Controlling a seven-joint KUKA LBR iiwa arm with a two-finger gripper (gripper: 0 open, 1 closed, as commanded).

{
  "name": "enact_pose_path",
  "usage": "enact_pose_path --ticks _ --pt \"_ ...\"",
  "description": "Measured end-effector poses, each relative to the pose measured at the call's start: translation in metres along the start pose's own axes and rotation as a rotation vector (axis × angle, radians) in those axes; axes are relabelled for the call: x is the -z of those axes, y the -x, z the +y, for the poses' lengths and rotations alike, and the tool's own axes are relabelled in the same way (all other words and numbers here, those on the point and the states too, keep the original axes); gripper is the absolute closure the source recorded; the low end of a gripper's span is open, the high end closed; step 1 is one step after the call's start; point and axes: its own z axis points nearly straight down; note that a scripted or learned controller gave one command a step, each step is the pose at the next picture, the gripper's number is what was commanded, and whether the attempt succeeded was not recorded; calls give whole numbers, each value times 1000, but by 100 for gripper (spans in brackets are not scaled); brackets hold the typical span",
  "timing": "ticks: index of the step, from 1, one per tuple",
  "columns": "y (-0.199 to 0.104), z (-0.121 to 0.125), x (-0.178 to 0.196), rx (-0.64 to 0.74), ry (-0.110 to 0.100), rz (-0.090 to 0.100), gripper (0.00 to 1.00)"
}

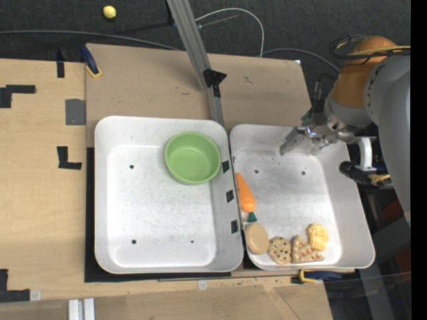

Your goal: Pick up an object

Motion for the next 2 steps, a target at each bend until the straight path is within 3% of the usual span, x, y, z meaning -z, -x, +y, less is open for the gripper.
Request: enact_pose_path --ticks 1,2 --pt "-1 0 -18 1 2 -1 0" --pt "-2 0 -7 2 3 -2 100"
